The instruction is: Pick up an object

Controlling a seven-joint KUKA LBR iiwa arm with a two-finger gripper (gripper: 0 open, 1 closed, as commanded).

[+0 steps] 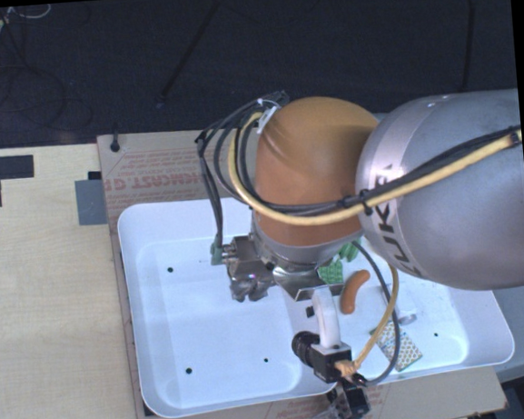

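Tabletop (42, 296): spreads to the left of the bin and carries on under it.
Cardboard sheet (158, 172): lies on the tabletop beneath the bin, showing past the bin's far edge and its near edge.
Bin (156, 350): sits on the cardboard sheet, in the middle and right of the view.
Arm (425, 199): reaches in from the right, above the bin's right half.
End effector (249, 273): hangs over the middle of the bin, left of the sausage-shaped object.
Sausage-shaped object (354, 291): in the bin, right of centre, just beside the arm's wrist.
Patterned flat piece (402, 351): in the bin near its front right corner, nearer the camera than the sausage-shaped object.
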